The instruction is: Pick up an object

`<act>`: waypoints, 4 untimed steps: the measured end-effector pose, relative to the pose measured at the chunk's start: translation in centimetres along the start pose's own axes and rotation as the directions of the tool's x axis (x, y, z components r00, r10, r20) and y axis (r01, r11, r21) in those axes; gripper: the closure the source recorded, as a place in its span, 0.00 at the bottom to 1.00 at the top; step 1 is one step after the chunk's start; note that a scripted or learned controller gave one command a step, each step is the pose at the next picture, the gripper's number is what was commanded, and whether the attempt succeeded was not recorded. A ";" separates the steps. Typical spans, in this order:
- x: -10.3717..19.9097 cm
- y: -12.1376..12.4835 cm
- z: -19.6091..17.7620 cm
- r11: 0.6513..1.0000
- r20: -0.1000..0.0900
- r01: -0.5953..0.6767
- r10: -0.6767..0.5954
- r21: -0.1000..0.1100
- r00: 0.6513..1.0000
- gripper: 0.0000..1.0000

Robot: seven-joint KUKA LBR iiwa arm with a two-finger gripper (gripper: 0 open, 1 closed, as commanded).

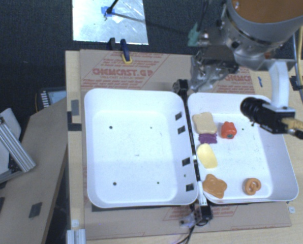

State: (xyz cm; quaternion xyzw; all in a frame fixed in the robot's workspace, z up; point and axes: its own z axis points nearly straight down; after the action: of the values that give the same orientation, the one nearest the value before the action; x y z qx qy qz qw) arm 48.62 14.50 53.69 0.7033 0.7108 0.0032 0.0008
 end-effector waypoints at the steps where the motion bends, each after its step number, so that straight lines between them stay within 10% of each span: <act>1: 5.4 0.0 0.2 1.000 0.001 -0.002 0.002 0.004 1.000 1.00; 4: 5.2 0.1 -3.2 1.000 -0.003 -0.002 0.002 -0.002 1.000 1.00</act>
State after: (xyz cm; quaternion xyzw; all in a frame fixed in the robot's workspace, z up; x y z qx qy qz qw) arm 48.68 19.73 56.89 0.7039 0.7103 0.0052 0.0005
